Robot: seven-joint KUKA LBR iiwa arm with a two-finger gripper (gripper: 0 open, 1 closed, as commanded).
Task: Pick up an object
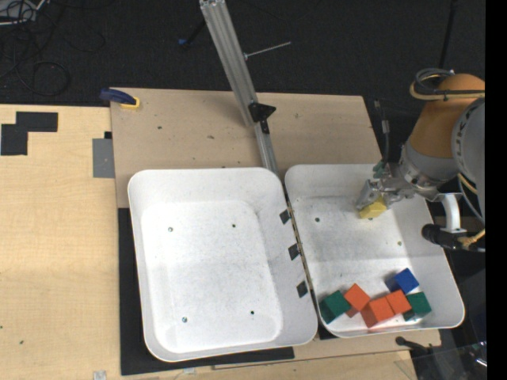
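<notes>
- Over the worktop (206, 125), the left bin (150, 188) is lying bare beside the right bin (317, 182), freeing room.
- Blocks (379, 299) are crowding its near corner.
- Farther right, the hand (379, 195) is gripping a yellow block (371, 209) between narrowed fingers, seemingly lifting.

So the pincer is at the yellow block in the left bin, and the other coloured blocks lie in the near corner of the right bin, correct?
Not quite. The camera view shows the pincer at the yellow block in the right bin, not the left one. The other coloured blocks do lie in that bin's near corner.
</notes>
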